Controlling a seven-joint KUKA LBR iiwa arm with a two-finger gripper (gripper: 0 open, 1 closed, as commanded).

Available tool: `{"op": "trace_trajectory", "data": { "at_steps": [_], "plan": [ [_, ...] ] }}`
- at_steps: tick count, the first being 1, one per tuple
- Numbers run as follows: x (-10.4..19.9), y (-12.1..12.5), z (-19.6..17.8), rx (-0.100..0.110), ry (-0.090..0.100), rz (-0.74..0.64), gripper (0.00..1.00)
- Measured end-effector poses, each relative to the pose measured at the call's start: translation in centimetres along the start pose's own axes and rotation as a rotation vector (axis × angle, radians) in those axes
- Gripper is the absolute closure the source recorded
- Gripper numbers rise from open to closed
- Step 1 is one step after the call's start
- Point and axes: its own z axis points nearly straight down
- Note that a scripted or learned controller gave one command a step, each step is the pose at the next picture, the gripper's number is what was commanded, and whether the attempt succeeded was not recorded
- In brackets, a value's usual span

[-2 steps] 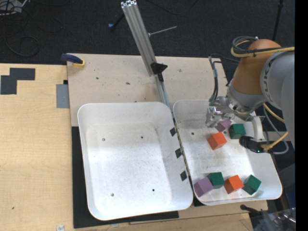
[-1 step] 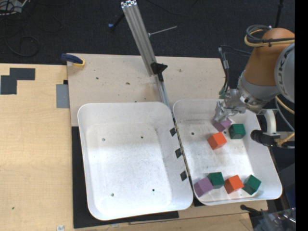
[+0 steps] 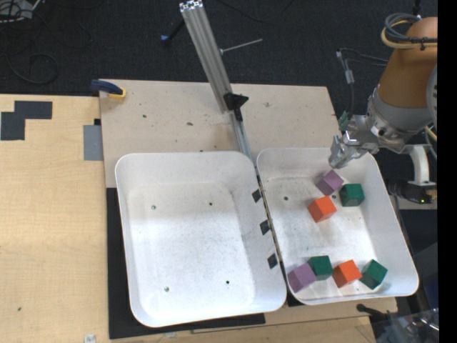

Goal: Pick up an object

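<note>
The right bin (image 3: 400, 234) holds several small blocks. Near its far end lie a purple block (image 3: 329, 182), a green block (image 3: 351, 194) and an orange block (image 3: 322, 209). Along its near edge sit a purple block (image 3: 301, 276), a green block (image 3: 320, 266), an orange block (image 3: 347, 272) and another green block (image 3: 373, 273). My gripper (image 3: 338, 156) hangs over the far right part of this bin, just beyond and slightly right of the far purple block. I see no block in it.
The left bin (image 3: 143, 191) lies beside the right one, with black clips (image 3: 263, 226) along their shared edge. A slanted aluminium bar (image 3: 211, 56) rises behind the bins. The wooden bench (image 3: 43, 213) extends to the left.
</note>
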Motion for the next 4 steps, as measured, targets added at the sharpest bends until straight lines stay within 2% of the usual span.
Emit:
{"op": "trace_trajectory", "data": {
  "at_steps": [1,3,4],
  "plan": [
    [4.4,-1.7,0.4,0.008,0.003,-0.001,1.0],
    [14.7,-4.3,-0.5,0.009,0.003,-0.004,1.0],
    [19.0,-5.0,0.8,0.01,0.002,-0.002,1.0]
  ]
}}
